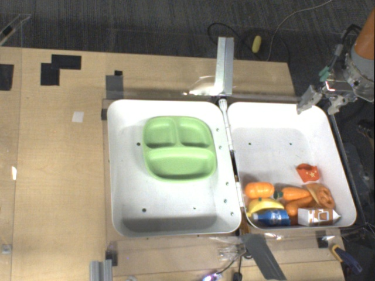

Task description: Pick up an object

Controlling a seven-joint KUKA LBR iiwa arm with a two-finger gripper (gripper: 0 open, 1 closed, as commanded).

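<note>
Hand (319, 98) above right bin's (275, 133) far right corner; grip state unreadable (too blurred). Toys (290, 201) piled at bin's near edge.

The tabletop (53, 174) looks like pale, smooth wood. Both white bins (126, 215) look like smooth plastic with a soft shine. The green plate (179, 147) is matt plastic. The post (225, 66) between the bins is dull grey metal. The floor (146, 10) looks like rough dark carpet.
</note>
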